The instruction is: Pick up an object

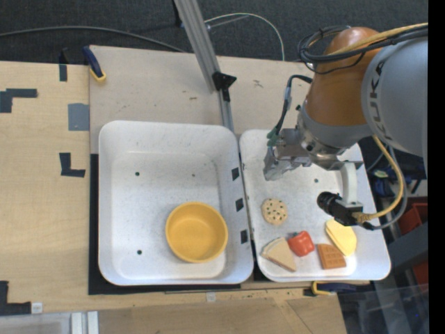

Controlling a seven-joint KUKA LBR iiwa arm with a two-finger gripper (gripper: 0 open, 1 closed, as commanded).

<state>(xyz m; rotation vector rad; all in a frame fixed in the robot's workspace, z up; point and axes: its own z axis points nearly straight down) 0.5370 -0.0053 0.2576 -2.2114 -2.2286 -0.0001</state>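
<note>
Cookie [274, 211] flat on the floor of the right bin [314, 275], lying just toward the near edge of the bench from the gripper [279, 164], apart from it and likely lower. Round, so no long axis to line up with; any approach angle about equal. Nearest piece to the gripper, hence the likeliest pick, as a judgement only. Gripper poised over the far-left part of the same bin, close to the wall shared with the left bin [104, 186]; nothing seen held, and whether set wide or narrow cannot be told from this slant. Further toward the near edge, a tight row: tan wedge [279, 255], small red piece [301, 243] touching or almost touching it, orange square [332, 256], pale yellow piece [341, 236] at the right end. Clear floor between cookie and that row, so little to snag on in a short drop toward the near side. Yellow bowl [197, 232] alone in the left bin, well apart across the divider and out of the way. Main risk: thin, flat cookie, hard to get under, apt to slide instead of lifting.
</note>
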